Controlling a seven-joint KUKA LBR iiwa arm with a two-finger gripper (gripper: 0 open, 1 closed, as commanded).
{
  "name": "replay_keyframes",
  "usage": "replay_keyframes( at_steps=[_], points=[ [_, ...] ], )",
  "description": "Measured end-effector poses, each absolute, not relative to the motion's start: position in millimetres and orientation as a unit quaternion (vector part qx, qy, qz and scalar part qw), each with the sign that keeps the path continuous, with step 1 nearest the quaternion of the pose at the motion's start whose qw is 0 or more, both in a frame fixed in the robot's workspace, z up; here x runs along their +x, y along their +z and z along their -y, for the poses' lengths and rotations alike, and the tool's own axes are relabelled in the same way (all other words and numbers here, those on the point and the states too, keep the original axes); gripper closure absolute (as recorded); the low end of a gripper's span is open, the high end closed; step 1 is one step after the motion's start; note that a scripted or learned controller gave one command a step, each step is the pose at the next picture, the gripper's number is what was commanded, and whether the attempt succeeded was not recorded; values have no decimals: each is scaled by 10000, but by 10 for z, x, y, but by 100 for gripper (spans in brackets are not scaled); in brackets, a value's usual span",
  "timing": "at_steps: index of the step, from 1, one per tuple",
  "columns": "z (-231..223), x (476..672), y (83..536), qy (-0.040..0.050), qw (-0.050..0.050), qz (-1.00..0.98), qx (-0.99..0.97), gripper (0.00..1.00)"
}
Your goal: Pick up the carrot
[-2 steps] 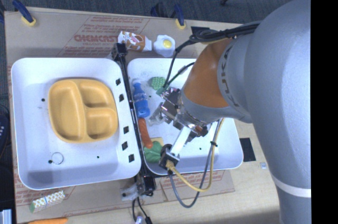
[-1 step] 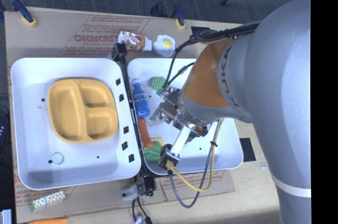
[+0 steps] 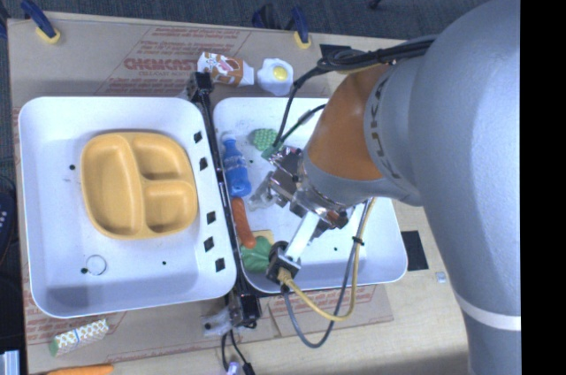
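The hand (image 3: 276, 177) hangs low over the right bin (image 3: 386, 248), in the half of it nearer the divide between the two bins. The wrist covers it from above, so I cannot tell how far open it is, and nothing shows in its grip.

Just beside the hand, toward the left bin (image 3: 44, 187), a blue bottle (image 3: 234, 170) lies along the bin wall. The carrot (image 3: 240, 223) lies below that bottle in the view, close to the hand on the same side and apart from it. It rests on the bin floor by the wall, with its green top (image 3: 256, 255) toward the near edge. Above the hand in the view, a small green thing (image 3: 263, 139) sits on the bin floor; it may be a leafy toy, but the view is too coarse to say.

Farther out, the left bin holds a yellow tray (image 3: 141, 183) with compartments. Beyond the bins, on the surface (image 3: 88, 46), stand a small brown and white bottle (image 3: 221, 68) and a white and yellow thing (image 3: 276, 74).
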State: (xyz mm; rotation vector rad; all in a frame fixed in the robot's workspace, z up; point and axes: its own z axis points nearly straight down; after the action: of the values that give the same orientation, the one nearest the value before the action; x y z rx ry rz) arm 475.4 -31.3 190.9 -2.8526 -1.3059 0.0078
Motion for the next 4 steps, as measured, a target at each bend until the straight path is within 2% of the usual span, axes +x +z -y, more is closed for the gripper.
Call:
replay_keyframes(
  at_steps=[2, 3, 4],
  points=[
    [313, 4754, 1909, 25, 21, 4162, -9092, 0],
    [388, 4757, 1910, 17, 9, 3076, -9515, 0],
    [-331, 4833, 1910, 27, 28, 5110, -8596, 0]
  ],
)
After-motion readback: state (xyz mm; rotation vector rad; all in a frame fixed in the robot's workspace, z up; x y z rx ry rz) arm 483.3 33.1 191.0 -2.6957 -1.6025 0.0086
